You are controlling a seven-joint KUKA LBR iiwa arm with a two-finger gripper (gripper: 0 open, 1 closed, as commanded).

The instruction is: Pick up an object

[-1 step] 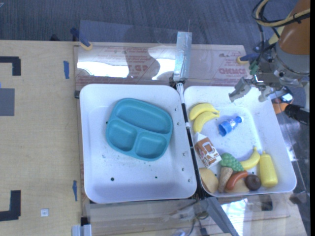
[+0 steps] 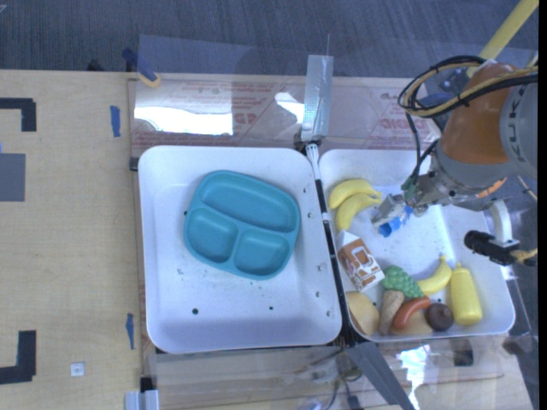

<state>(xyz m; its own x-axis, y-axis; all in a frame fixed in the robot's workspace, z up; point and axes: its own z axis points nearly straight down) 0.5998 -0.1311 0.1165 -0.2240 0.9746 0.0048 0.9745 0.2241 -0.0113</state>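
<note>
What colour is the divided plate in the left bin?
Teal blue; the plate shows plainly in the camera view.

There is one camera, fixed above the tabletop (image 2: pixel 60 229), and it looks down at a slant, so the far edge of the scene lies at the top of the picture and the near edge at the bottom. It stands far enough to take in both white bins whole: the left bin (image 2: pixel 162 254) sits near the middle and the right bin (image 2: pixel 491 314) reaches close to the right border. The arm (image 2: pixel 483 126) enters from the right side. Some dark floor (image 2: pixel 256 7) shows beyond the far edge.
</note>
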